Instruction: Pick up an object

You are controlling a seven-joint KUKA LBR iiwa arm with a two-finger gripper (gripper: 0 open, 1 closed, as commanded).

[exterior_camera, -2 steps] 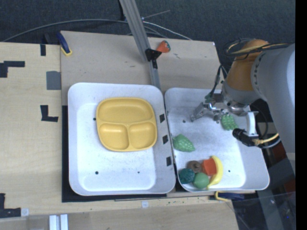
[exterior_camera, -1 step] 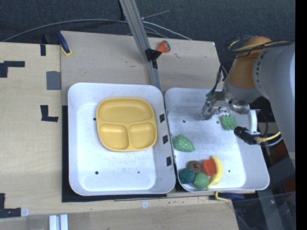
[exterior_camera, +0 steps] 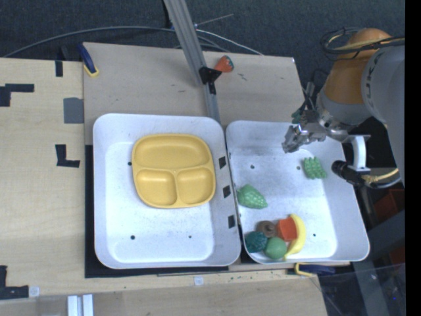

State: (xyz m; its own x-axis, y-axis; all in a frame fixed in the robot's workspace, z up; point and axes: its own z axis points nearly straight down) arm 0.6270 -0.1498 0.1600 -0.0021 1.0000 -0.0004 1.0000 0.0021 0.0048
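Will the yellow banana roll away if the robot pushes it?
Probably not far: the banana is curved and leans against the other toys in the bin's corner. It looks like plastic, so likely light, stiff and a little slippery.

floor: dark blue-grey carpet (exterior_camera: pixel 276 12), crossed by thin cables (exterior_camera: pixel 99 31) | bench: pale wood board (exterior_camera: pixel 145 78), black tape marks seen at left | pole: grey metal bar (exterior_camera: pixel 184 25) slanted over bench | light: even, shadows soft

Tray (exterior_camera: pixel 174 170) in left bin (exterior_camera: pixel 105 196); perhaps 6 toys (exterior_camera: pixel 279 236) in right bin (exterior_camera: pixel 342 236).
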